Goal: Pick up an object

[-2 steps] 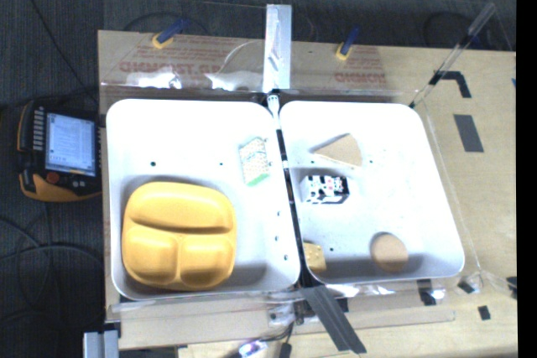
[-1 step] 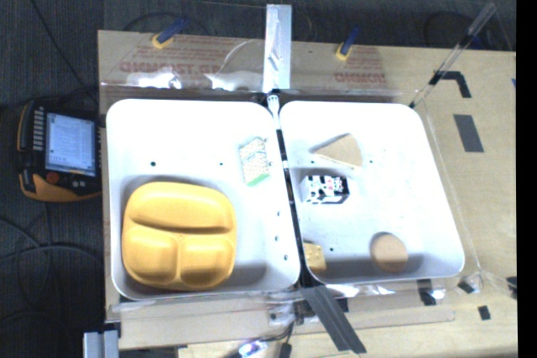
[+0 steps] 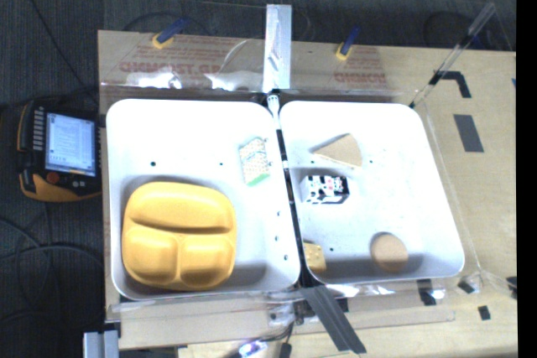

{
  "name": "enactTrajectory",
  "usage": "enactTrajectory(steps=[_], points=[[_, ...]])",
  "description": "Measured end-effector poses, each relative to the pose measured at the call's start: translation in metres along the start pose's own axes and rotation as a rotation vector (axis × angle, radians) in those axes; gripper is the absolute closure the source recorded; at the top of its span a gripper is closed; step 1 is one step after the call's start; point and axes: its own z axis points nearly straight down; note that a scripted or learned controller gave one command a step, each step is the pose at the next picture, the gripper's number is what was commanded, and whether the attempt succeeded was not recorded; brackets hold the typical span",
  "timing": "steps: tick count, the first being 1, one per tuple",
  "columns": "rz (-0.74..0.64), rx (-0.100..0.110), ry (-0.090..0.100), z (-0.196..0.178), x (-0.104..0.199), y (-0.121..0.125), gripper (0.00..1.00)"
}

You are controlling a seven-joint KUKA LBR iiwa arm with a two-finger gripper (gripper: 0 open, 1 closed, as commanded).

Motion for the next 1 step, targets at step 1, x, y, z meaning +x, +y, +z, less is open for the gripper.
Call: enactTrajectory(steps=[1], points=[[-0.001, -0.002, -0.005, -0.0101, -0.0017, 0.0013, 1.00]])
